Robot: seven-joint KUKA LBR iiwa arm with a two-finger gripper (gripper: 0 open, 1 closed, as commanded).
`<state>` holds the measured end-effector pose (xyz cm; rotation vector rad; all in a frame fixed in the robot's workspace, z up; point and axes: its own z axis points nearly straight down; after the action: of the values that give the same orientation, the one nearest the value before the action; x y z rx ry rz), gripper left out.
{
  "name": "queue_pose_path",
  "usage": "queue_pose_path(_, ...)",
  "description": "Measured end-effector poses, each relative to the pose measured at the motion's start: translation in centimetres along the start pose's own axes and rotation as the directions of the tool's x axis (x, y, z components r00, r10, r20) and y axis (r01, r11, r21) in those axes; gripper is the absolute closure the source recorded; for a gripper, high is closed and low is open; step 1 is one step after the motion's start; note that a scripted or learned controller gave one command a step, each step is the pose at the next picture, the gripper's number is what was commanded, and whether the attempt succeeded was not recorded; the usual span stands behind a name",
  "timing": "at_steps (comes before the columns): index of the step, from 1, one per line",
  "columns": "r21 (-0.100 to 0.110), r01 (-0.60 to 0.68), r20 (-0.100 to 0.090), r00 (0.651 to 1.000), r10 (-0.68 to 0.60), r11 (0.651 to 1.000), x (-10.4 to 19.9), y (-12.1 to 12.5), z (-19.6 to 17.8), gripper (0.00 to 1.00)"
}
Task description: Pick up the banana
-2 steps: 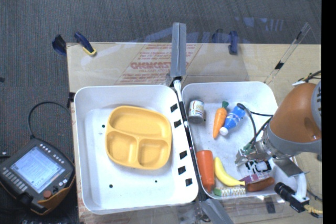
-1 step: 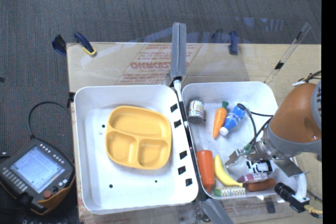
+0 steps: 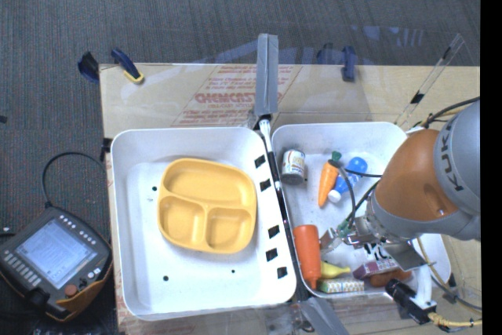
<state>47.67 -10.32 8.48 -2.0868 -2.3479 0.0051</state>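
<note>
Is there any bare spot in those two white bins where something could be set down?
Yes: the left bin has bare floor all around the yellow divided plate, widest below it. The right bin is crowded: can, carrot, orange cylinder, banana and arm. Its free strip runs along the far wall.

Two white bins (image 3: 125,169) sit side by side. One yellow divided plate (image 3: 208,205) lies in the left of the frame. At lower right: one small can (image 3: 294,165), one toy carrot (image 3: 328,181), one orange bottle (image 3: 307,251), one banana (image 3: 335,271).
</note>
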Motion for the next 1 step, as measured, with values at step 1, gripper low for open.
queue_pose_path(1, 0.002, 0.172, -0.004, 0.985, -0.172, 0.985, -2.78, 5.83, -8.55, 0.0)
